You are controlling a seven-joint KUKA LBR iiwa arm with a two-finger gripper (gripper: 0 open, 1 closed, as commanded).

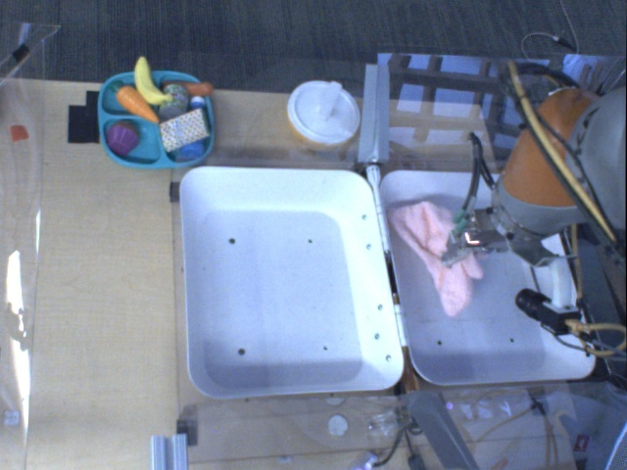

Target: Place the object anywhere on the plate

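Note:
A crumpled pink cloth [431,243] lies in the right white bin [509,360], near its left wall. My gripper [460,246] hangs low over the cloth's right side and appears to touch it. The grey arm with its orange band [549,164] reaches in from the right. A blue divided plate [106,125] sits on the bench at the far left, beyond the left bin. It carries toy foods: a banana [147,81], a carrot [135,102], a purple piece [122,137] and a speckled block [184,127].
The left white bin [284,282] stands between the cloth and the plate. A white round lidded tub [323,113] sits on the bench behind the bins. A metal divider [370,116] rises between the bins at the back.

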